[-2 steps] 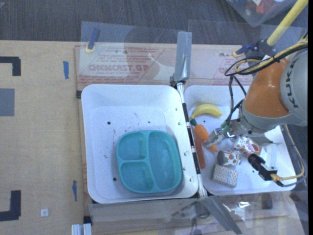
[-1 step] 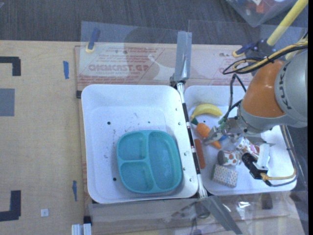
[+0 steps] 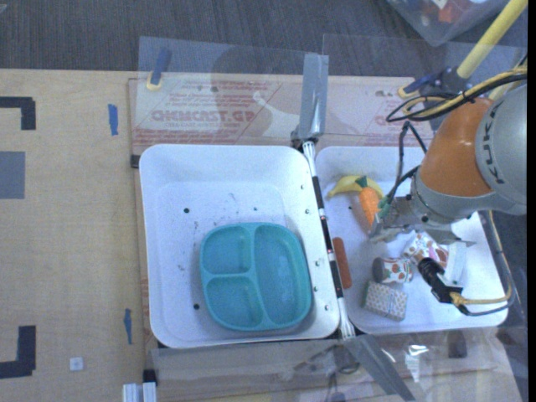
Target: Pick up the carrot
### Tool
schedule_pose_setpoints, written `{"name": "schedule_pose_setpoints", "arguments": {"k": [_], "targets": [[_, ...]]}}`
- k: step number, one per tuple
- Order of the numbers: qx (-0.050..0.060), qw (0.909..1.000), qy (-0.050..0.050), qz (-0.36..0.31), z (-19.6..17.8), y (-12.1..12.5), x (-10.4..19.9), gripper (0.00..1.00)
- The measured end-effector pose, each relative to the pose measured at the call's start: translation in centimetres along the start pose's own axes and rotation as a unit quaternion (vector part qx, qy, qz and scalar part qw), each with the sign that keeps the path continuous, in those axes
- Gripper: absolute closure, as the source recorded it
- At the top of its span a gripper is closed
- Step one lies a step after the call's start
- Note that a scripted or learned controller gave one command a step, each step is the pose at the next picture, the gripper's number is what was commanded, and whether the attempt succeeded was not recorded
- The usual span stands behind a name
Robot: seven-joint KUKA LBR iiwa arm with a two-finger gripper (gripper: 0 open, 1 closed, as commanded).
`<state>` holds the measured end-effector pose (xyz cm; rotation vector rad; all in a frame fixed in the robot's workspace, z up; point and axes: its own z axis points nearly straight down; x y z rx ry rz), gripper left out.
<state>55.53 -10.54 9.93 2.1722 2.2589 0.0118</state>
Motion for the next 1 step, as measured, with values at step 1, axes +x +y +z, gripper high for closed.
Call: {"name": "schedule_pose_setpoints", "arguments": {"k": [1], "targets": [[0.007,0.9915,-0.001,0.130,-10.86,5.37,1.92,1.00]]}}
